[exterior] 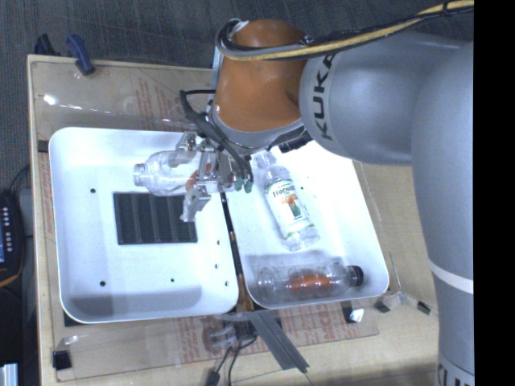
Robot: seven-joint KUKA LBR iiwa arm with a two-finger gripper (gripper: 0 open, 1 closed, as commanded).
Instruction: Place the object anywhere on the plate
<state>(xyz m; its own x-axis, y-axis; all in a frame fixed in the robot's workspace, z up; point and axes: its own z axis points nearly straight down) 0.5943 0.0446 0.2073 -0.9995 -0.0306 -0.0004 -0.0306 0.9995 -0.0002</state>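
Bench with two white bins: gripper (211,177) over left bin (72,215), clear bottle (165,171) at its fingers, grip state unclear. Dark plate (153,218) bare; placement pending.

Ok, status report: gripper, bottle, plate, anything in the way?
Gripper low over left bin, beside clear bottle; grip unconfirmed. Dark plate just below, bare. Two more bottles in right bin, none blocking.

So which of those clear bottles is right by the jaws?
The empty-looking clear bottle in the left bin, lying beside the gripper. The labelled bottle and the orange-banded bottle lie in the right bin.
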